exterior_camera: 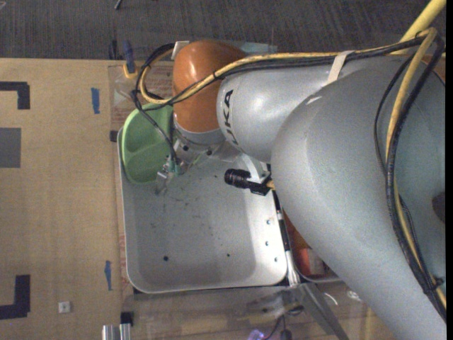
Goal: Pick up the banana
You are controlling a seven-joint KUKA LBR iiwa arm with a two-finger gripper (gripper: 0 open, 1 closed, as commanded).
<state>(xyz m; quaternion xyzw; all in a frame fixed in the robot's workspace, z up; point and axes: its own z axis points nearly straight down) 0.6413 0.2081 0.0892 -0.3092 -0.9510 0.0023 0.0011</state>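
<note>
**Entry: arm low over left bin, banana unlocated**

- Arm (297, 126): reaches in from the right and covers the upper part of the bin (205, 261).
- Gripper (167, 172): tip just above the bin floor, beside the green bowl (145, 147). I cannot tell how it is set or whether it carries anything.
- Banana: I cannot find it; possibly hidden under the arm.
- Risk, my judgement: a blind close grabs the bowl rim or nothing, since the target is unconfirmed; pushing lower could scrape the floor.
</note>
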